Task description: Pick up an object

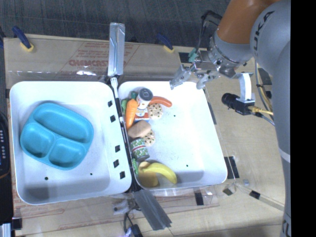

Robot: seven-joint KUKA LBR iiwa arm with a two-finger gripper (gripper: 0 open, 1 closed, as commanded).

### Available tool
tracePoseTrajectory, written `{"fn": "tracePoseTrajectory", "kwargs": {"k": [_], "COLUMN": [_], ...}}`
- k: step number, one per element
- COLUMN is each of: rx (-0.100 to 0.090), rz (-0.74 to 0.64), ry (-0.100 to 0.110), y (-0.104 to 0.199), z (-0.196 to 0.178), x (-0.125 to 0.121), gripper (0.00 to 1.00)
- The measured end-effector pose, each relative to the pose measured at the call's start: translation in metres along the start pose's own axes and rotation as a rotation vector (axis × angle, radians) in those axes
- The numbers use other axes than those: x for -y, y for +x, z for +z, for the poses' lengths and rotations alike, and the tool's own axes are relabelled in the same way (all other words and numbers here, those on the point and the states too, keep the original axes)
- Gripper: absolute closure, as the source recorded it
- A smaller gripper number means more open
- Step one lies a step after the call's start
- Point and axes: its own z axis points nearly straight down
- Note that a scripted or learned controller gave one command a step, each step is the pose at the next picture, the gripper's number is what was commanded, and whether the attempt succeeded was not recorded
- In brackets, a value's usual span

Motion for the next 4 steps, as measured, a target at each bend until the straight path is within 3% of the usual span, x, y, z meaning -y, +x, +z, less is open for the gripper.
{"fn": "tracePoseTrajectory", "kwargs": {"k": [1, 2, 3, 4], "rx": [-0.003, -0.001, -0.002, 0.0], "rz": [-0.038, -0.036, -0.057, -0.145], "ry": [0.011, 0.001, -0.003, -0.004], "y": [0.042, 0.015, 0.005, -0.035], "z": [0.195, 0.199, 0.187, 0.198], "x": [0.024, 0.141, 0.087, -0.004], "gripper": [0.0, 0.0, 0.0, 0.0]}}
